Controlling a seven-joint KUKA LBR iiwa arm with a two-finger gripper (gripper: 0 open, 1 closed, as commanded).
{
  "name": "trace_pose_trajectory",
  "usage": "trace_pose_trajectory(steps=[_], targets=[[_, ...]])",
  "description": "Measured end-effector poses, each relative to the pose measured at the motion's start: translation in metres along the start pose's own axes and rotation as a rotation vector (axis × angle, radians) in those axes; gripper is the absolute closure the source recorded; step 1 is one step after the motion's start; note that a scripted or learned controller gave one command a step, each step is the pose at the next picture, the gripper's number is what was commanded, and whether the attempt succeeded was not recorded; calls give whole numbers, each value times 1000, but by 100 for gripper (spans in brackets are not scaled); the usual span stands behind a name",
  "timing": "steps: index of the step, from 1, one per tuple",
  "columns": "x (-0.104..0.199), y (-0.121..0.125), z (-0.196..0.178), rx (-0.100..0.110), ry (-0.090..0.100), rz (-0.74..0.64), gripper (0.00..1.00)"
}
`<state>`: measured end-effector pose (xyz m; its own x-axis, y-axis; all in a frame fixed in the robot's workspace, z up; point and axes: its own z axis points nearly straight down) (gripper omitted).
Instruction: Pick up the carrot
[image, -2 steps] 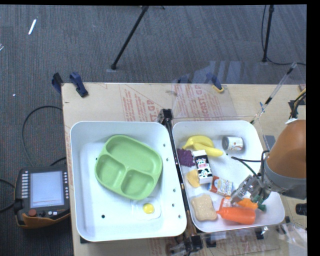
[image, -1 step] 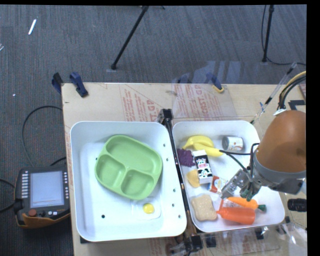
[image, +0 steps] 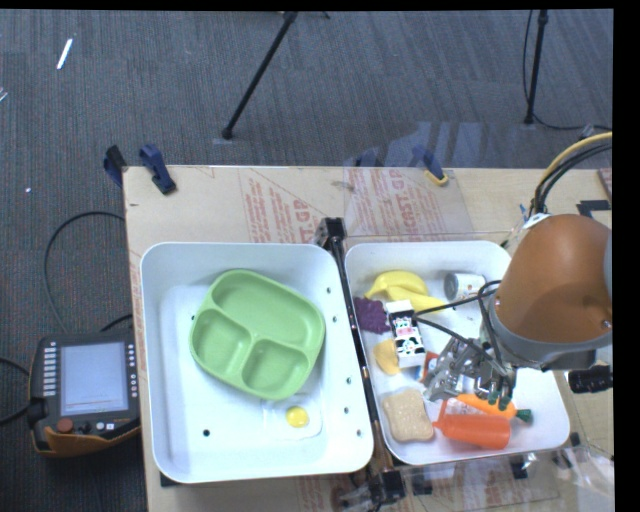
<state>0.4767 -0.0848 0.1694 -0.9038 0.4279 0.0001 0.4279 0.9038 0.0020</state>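
A: Where are the jaws (image: 470, 378) right now?

B: I see them low in the right bin (image: 560, 420), under the orange band (image: 555, 280) of the arm, hanging just above the carrot (image: 487, 406). I cannot tell whether they are spread or pressed together; the metal there is a blur from my screen.

A: And the carrot itself?

B: It lies at about five o'clock in that right bin, its green tip pointing toward three o'clock. Touching it on the six o'clock side is a bigger orange piece (image: 472, 430). I see nothing gripped.

A: What else sits around them?

B: A slice of toast (image: 408, 415) at nine o'clock of the carrot, a small milk carton (image: 404, 333) toward eleven, with a purple item (image: 371, 315) and a yellow wedge (image: 386, 356) beside it. A banana (image: 400, 287) lies near the bin's twelve o'clock edge, a small can (image: 464, 285) next to it.

A: The other bin?

B: The left bin (image: 170, 300) holds a green divided plate (image: 258, 331) and a fried egg (image: 296, 418) at its six o'clock. Both bins rest on the table (image: 250, 200).
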Motion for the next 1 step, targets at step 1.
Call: trace_pose_trajectory(steps=[1], targets=[[0,0,0,0,0,2,0]])
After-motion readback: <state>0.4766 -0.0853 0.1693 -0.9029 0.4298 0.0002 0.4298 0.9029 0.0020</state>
